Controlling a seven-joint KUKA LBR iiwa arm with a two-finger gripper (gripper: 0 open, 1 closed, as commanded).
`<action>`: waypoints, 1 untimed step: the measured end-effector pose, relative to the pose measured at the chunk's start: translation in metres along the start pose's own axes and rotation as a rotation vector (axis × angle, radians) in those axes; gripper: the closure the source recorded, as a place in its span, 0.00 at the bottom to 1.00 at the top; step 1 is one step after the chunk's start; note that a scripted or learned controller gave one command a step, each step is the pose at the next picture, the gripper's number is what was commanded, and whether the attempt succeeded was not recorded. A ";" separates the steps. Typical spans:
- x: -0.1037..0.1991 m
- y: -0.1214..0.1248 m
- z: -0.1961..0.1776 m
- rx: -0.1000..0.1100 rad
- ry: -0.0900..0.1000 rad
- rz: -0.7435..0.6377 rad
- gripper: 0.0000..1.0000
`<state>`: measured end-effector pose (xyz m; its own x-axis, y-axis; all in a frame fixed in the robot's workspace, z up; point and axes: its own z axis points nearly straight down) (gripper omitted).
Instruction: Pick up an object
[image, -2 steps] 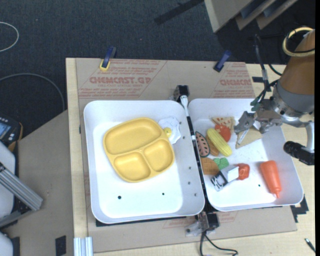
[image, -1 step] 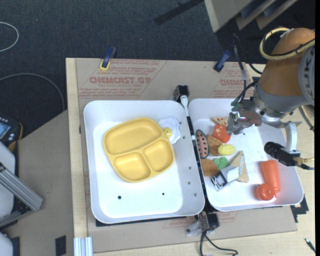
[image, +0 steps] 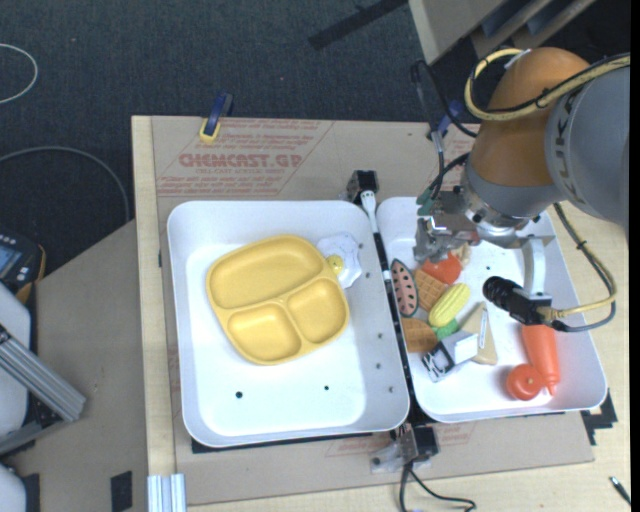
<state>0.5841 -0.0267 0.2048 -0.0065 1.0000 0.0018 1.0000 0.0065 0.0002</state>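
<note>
My gripper (image: 437, 243) hangs low over the far left part of the right bin (image: 590, 370). A small red toy (image: 442, 269) lies right under its tip, touching or nearly touching it. Just in front of that lie a waffle cone (image: 428, 291), a yellow corn cob (image: 451, 300) and a watermelon slice (image: 403, 288) near the bin's left wall. An orange-red bottle (image: 534, 362) rests at the front right of the same bin.
A black-and-white clip (image: 442, 358), a pale wedge (image: 485, 346) and a brown piece (image: 419, 335) crowd the right bin's front left. The left bin (image: 200, 390) holds a yellow divided plate (image: 275, 298) and a fried-egg toy (image: 340, 259).
</note>
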 end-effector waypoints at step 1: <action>0.050 -0.001 -0.008 -0.002 0.000 0.000 1.00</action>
<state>0.5824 0.0232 0.2125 -0.0066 1.0000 0.0019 1.0000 0.0066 0.0023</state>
